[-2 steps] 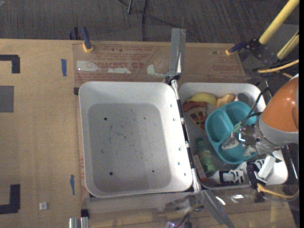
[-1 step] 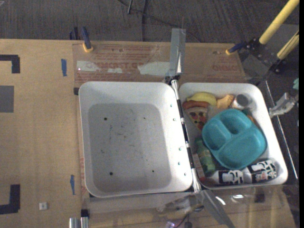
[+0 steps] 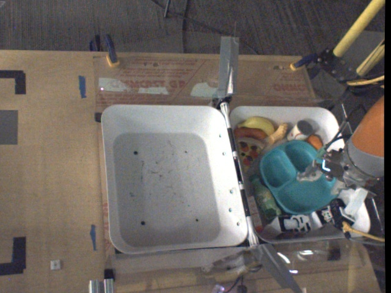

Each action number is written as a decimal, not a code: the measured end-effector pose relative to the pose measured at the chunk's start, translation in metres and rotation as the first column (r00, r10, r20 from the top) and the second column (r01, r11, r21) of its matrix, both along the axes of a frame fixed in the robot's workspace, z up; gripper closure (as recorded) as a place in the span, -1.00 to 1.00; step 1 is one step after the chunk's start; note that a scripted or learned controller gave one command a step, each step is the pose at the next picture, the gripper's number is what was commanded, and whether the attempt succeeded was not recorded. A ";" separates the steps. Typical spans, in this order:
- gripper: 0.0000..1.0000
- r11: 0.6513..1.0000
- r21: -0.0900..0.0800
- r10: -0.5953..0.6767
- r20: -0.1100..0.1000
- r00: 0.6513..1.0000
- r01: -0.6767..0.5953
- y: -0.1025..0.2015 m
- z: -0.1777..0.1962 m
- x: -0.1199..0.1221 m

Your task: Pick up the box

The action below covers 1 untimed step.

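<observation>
A white box with black print (image 3: 297, 223) lies on its side at the front of the right bin (image 3: 278, 112), partly tucked under a teal divided plate (image 3: 292, 174). My gripper (image 3: 316, 168) hangs over the right part of that plate, a short way behind the box and apart from it. Nothing shows as held in the gripper. The arm's orange band (image 3: 374, 130) is at the right edge.
The right bin is crowded: a banana (image 3: 259, 124), a hot dog (image 3: 250, 133), a flat card with red spots (image 3: 246, 152), a green bottle (image 3: 265, 201), a white cup (image 3: 303, 127) and a small orange item (image 3: 314, 141). The left bin (image 3: 116, 124) stands beside it.
</observation>
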<state>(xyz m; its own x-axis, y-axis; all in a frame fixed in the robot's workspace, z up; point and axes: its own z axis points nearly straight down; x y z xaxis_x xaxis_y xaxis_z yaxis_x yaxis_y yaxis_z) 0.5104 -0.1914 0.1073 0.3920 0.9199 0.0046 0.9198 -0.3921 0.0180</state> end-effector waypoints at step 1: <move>-1.00 0.999 0.013 0.039 0.019 0.999 -0.039 -0.010 -0.008 -0.013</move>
<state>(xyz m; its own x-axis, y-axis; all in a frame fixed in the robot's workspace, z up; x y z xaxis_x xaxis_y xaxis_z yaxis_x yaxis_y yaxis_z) 0.4977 -0.2014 0.0997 0.3559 0.9342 0.0240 0.9338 -0.3565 0.0302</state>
